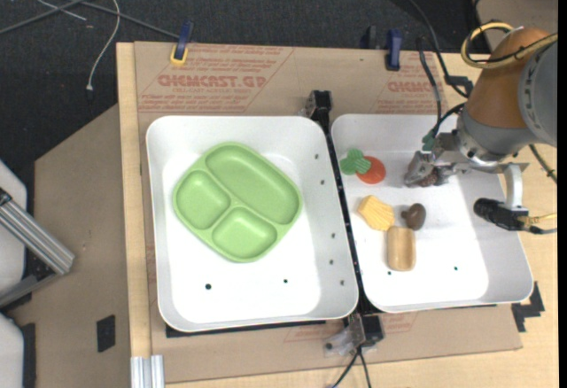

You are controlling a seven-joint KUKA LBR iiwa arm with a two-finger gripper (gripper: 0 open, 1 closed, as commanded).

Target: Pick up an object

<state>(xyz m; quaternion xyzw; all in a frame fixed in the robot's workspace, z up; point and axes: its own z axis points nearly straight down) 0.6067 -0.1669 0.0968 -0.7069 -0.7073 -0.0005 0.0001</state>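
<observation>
Counter (131,200) under it all, topped with brown card. On the left, the left bin (164,227), holding a green plate (235,200) with three hollows, well apart from the toys. Next, the right bin (478,275), with four small toys bunched near its left side: an orange toy (365,166) with green leaves at the back, a yellow toy (376,213) below it, a tan toy (400,249) nearest the front, and a small brown toy (414,216) just beside the yellow one. Then the end effector (423,169), low over the back of the right bin, near the orange toy and the brown toy. Cannot tell if open or closed. Nothing seen held in it. Farther right, the grey arm (500,103) with its orange band.

Plenty to go wrong here. Might close on thin air, being off to the side of every toy. Might bump one toy into the next, packed so close. Might let the round brown toy roll or pop out.

Likely pick: the orange toy or the brown toy, being nearest. Orange toy small, bright, lying flat, like a carrot. Brown toy dark, round and smooth-looking, probably slippery.
</observation>
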